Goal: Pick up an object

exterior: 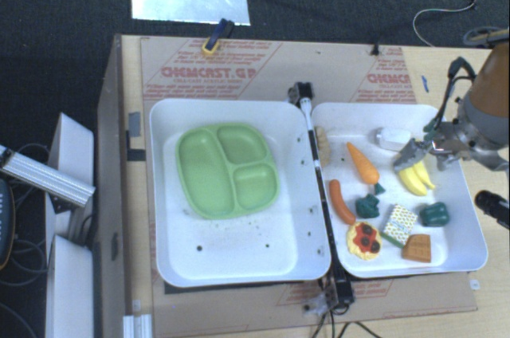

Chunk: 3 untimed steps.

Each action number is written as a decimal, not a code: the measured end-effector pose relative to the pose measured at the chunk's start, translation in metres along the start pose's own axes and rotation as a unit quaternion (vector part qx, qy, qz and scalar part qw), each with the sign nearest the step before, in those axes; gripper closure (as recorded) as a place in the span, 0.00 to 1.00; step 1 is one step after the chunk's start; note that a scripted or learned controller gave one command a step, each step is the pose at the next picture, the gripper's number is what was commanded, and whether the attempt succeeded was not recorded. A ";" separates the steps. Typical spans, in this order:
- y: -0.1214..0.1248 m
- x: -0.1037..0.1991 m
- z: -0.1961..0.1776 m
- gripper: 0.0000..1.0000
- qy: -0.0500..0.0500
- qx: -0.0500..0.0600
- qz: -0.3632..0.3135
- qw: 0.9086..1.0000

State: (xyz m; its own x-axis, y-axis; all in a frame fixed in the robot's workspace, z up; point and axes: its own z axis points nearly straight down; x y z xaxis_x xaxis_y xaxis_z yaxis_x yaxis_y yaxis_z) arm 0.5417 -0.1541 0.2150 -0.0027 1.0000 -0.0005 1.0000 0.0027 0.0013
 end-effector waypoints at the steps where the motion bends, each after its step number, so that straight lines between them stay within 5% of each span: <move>1: 0.003 -0.001 0.130 0.00 0.000 0.000 0.001 1.000; 2: 0.086 0.057 0.130 0.00 0.000 -0.002 -0.001 1.000; 3: 0.086 0.057 0.119 1.00 0.000 -0.002 -0.001 1.000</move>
State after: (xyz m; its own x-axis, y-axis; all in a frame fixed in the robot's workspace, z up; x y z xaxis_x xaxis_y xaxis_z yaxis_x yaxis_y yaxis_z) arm 0.6280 -0.0972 0.0956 -0.0053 1.0000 -0.0006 1.0000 0.0054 0.0055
